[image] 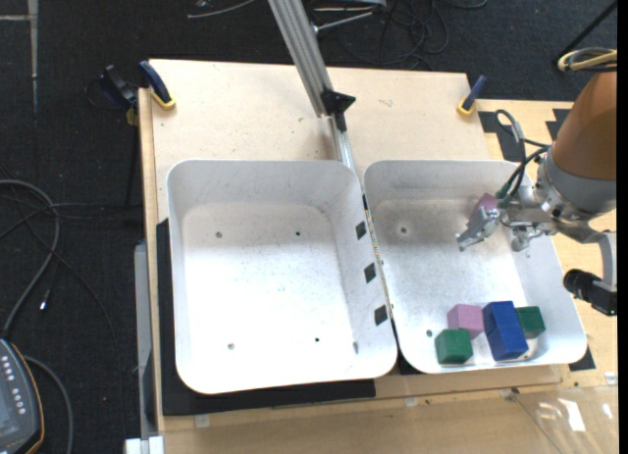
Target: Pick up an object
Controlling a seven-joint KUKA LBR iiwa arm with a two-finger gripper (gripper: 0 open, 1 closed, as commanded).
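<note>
Gripper [478,229]: above the right bin [412,197], toward its far right side; a small pink piece [487,207] sits at the fingers, grasp cannot be told.
Arm [587,143]: enters over the right rim.
Blue block [504,329]: near right corner, long axis running near to far.
Pink block [465,318]: touching the blue one's left side.
Green blocks: one [453,346] at the near edge, one [531,321] right of blue.
Left bin [196,246]: beside the right one.
</note>
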